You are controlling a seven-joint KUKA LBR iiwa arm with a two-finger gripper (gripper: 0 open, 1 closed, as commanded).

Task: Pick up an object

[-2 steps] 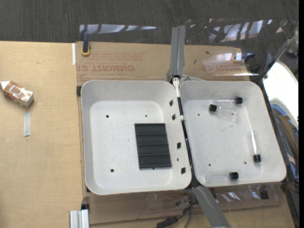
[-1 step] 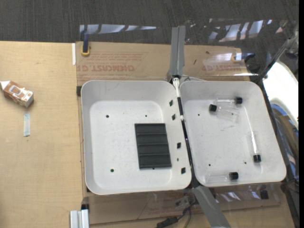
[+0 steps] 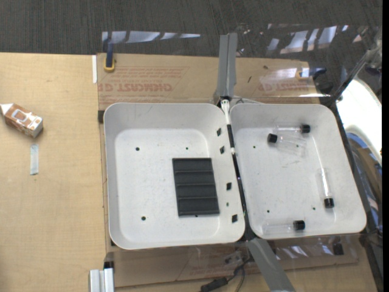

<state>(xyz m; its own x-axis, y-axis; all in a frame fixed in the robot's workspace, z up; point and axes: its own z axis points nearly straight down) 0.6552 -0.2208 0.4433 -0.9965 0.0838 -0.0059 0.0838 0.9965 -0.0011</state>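
Black ribbed block (image 3: 196, 186) flat in left bin (image 3: 121, 139); clear tubes (image 3: 290, 140) with black caps in right bin (image 3: 346, 163). End effector state: cannot tell. Risk: tubes transparent, round, likely to roll or slip from grasp.

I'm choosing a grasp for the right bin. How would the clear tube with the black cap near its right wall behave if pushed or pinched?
The clear tube looks thin and round, so it would probably roll if nudged sideways. Its glossy transparent body suggests a slippery, possibly fragile surface. It lies flat on the right bin floor, likely light.
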